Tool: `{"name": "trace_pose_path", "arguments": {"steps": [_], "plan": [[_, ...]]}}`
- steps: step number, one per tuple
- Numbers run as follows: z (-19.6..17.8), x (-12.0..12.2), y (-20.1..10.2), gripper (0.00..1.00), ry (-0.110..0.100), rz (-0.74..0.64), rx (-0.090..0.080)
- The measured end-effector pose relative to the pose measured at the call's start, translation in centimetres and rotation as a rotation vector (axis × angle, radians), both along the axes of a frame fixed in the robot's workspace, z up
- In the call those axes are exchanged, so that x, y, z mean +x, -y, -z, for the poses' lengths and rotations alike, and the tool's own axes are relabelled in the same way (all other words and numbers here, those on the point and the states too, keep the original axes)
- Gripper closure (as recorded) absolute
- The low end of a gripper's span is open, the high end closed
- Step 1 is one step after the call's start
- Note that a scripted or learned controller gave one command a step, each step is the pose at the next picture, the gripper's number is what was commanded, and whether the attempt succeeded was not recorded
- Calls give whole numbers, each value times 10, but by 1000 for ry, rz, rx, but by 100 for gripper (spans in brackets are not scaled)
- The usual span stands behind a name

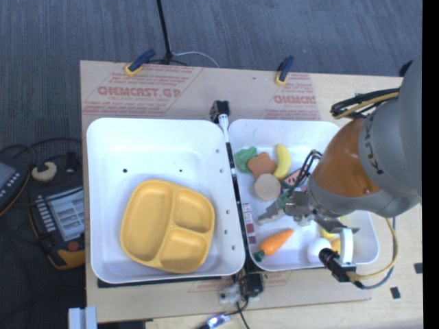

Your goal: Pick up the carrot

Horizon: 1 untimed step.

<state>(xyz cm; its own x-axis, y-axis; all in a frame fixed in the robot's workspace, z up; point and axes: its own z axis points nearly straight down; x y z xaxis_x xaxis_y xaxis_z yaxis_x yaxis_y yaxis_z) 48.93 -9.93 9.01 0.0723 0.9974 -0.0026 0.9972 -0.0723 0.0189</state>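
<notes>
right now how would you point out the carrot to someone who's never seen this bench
Look at the right-hand white bin, the one the arm reaches into. Near its front left corner lies the carrot, below the banana and the round beige piece. It is the only long orange cone there, with a green tip.

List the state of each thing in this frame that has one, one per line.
carrot: lying flat in the right bin, not held
tool: above the right bin, just over the carrot, nothing seen between its fingers
banana: lying in the right bin, untouched
yellow tray: resting flat in the left bin
round beige piece: lying in the right bin, beside the banana
</notes>
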Motion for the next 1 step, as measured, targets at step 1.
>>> {"name": "trace_pose_path", "arguments": {"steps": [1], "plan": [[0,-2,6,0,-9,-284,-5]]}}
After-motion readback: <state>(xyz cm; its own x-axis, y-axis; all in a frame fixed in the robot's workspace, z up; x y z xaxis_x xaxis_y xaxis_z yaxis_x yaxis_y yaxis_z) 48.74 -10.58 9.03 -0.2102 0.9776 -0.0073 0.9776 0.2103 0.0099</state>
